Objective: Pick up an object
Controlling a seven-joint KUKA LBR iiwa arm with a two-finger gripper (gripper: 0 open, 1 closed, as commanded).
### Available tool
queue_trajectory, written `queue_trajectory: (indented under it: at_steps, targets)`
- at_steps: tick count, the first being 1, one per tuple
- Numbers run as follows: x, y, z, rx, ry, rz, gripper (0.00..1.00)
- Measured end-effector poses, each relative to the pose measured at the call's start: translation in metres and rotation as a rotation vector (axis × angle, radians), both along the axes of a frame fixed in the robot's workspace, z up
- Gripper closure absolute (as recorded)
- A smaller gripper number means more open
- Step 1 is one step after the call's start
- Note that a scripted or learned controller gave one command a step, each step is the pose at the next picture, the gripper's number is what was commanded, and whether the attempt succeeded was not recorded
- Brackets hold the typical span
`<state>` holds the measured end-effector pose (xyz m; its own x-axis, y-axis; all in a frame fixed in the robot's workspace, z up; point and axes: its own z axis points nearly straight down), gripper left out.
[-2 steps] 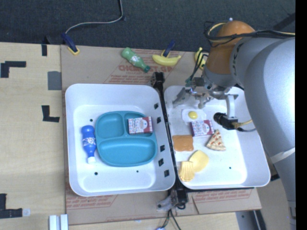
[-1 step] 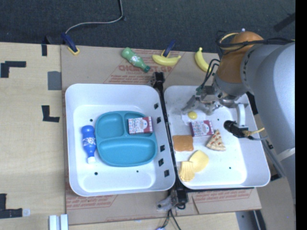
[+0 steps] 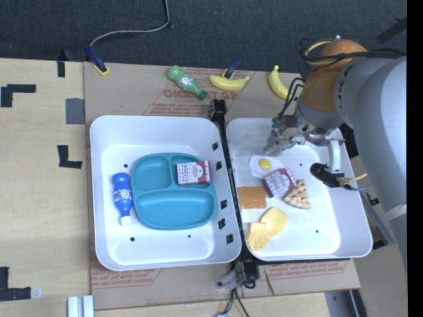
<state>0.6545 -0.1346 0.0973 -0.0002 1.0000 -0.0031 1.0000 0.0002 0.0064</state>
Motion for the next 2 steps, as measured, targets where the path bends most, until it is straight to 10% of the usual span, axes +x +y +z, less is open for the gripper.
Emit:
queue_trajectory:
  at_steps: [1, 2]
  targets:
    - [0.0, 0.0, 0.0, 0.0, 0.0, 0.0, 0.0]
    - [-0.009, 0.012, -0.011, 0.0, 0.003, 0.0, 0.0]
